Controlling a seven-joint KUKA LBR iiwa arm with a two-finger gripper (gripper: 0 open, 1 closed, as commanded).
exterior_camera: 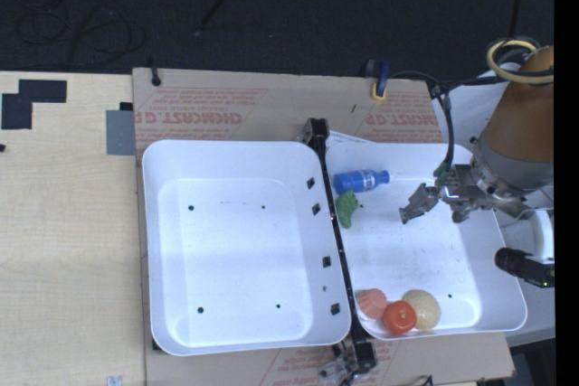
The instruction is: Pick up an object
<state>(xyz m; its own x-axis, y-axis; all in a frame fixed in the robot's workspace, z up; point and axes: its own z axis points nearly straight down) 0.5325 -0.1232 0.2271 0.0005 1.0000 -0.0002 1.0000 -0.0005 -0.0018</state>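
The small blue plastic bottle with a white cap (361, 181) lies on its side at the upper left of the right-hand white bin (470, 280), close to the divider between the two bins, with a crumpled green soft piece (346, 209) just below it and nearly touching. It looks like the nearest candidate for the pick. The tool (418, 206) hangs over the middle of the same bin, to the right of the bottle and apart from it, and nothing sits between its fingers; whether they are spread or pressed together cannot be told from this slant. To do the step well, the robot would likely need to travel left, turn the fingers across the bottle's short width, and descend clear of the green piece and the bin wall. A round red object (399, 316), a pale round one (422, 307) and a pinkish one (370, 301) cluster at the bin's lower edge, crowded together and harder to separate. The left-hand white bin (163, 221) rests beside it on the desk (63, 240).
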